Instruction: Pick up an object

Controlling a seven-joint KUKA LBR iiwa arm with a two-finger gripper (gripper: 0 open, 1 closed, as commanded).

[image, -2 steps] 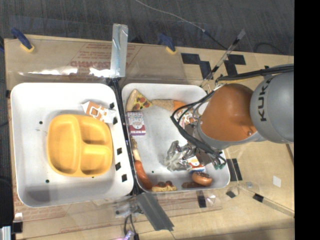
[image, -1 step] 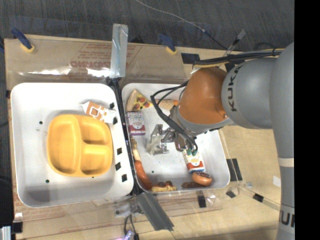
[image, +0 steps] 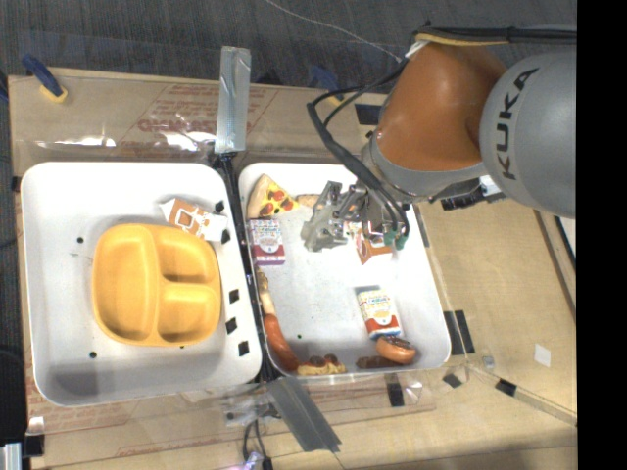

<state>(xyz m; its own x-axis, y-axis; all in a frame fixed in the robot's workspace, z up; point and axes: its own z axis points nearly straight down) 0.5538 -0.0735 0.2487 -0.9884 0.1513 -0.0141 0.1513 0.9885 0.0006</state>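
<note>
small orange-brown carton [image: 373, 250] sits in the right bin [image: 333, 331] near its upper right wall, touching or just under the pincer [image: 338, 225], which hangs low over that spot. whether the pincer is open or closed i cannot tell; its metal parts blur together with cables. risk as i judge it: the carton lies off to the pincer's side, so a closing could clip only a corner and tip it, or nudge the pizza slice [image: 268, 200] and the red-white packet [image: 265, 241] nearby. the carton is also close to the bin wall, which may block a finger. the yellow divided tray [image: 155, 285] in the left bin [image: 59, 360] is well apart.
</note>
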